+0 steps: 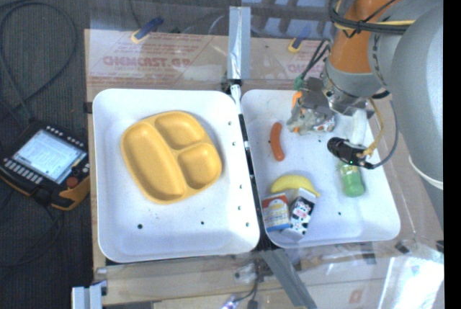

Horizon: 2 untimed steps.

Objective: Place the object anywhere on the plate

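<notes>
lying left of claw (pixel 311 117), sausage (pixel 276 141)

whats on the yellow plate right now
Nothing lies on the yellow three-compartment plastic plate; all its sections show bare. It sits in the left white bin. What is beneath the plate is covered.

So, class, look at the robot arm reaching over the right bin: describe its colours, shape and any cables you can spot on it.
The arm is a thick, rounded grey body with an orange band above the wrist. Black cables loop around the orange section, with a yellowish one alongside. Below it sits a silvery metal gripper of small angular parts, and another black cable curls beside it over the right bin.
</notes>
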Each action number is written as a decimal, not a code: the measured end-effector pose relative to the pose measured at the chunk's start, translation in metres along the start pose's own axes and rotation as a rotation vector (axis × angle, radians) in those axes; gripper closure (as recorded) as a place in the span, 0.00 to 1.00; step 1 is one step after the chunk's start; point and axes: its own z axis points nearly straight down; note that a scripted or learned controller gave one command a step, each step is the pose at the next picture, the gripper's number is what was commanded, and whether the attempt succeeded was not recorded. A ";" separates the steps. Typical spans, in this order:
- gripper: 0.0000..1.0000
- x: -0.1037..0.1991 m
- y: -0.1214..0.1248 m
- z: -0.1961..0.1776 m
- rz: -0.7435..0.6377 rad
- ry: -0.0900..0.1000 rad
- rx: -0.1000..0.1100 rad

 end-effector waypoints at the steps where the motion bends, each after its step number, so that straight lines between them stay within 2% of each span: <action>1: 1.00 0.062 -0.044 -0.004 -0.112 0.002 -0.021; 2: 1.00 0.111 -0.085 -0.004 -0.228 0.000 -0.021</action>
